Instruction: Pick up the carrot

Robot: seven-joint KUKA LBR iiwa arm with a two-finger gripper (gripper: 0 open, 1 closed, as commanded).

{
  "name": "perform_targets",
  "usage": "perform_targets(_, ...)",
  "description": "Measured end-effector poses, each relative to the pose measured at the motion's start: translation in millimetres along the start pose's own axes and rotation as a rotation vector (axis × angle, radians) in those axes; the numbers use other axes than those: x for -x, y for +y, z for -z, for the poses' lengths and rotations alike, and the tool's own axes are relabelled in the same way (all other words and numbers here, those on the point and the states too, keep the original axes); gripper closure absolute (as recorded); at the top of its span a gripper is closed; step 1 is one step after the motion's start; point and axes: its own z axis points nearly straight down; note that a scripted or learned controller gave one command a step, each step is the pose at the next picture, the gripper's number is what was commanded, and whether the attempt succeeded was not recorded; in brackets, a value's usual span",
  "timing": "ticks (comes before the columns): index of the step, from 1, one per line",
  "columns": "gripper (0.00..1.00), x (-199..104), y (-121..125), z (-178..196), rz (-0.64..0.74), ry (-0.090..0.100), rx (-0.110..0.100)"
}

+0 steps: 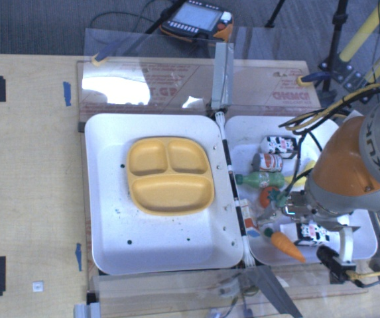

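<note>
1. On my feed, the left bin [103, 244] holds a smooth yellow three-compartment plate [170, 175].
2. The carrot [286, 244], tapered and orange, lies at the right bin's [369, 244] front, just below-left of the claw [288, 209].
3. I can't tell the claw's state; it hangs among small cluttered items.

The carrot [287, 244] at the lower right of the frame was orange, and the divided plate [170, 175] in the middle was yellow inside a white bin [103, 197]. The arm [349, 171] at the right edge had an orange band and grey parts, and a green bottle [262, 179] lay above the carrot.
</note>
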Motion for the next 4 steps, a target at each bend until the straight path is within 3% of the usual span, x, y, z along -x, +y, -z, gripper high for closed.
perform_targets(1,1.0,0,0,8,-0.001,-0.001,-0.001)
perform_targets(2,0.0,0,0,8,-0.001,-0.001,-0.001)
perform_targets(3,0.0,-1,2,-4,0.182,-0.001,0.007)
perform_targets(4,1.0,-1,3,6,0.182,-0.002,0.01)
